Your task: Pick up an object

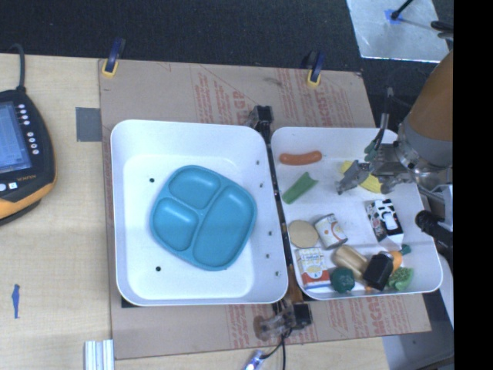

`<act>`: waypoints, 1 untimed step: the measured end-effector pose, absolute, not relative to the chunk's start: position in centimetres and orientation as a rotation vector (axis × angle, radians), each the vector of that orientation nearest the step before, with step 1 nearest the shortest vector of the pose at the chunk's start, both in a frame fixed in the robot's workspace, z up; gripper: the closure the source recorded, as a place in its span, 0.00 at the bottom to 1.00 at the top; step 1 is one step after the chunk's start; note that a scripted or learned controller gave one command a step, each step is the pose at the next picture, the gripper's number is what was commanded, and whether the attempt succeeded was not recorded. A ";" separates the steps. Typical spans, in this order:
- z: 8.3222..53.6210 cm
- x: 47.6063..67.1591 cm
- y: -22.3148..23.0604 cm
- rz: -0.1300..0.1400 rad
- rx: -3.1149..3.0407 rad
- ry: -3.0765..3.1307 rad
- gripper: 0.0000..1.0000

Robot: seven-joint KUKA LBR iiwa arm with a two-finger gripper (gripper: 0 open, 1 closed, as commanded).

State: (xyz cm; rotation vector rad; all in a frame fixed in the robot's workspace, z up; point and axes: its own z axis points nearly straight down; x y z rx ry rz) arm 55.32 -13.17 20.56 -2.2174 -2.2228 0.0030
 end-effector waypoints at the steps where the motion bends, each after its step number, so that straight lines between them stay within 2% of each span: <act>1: 15.3 53.9 -10.0 0.005 -2.213 -2.225 0.00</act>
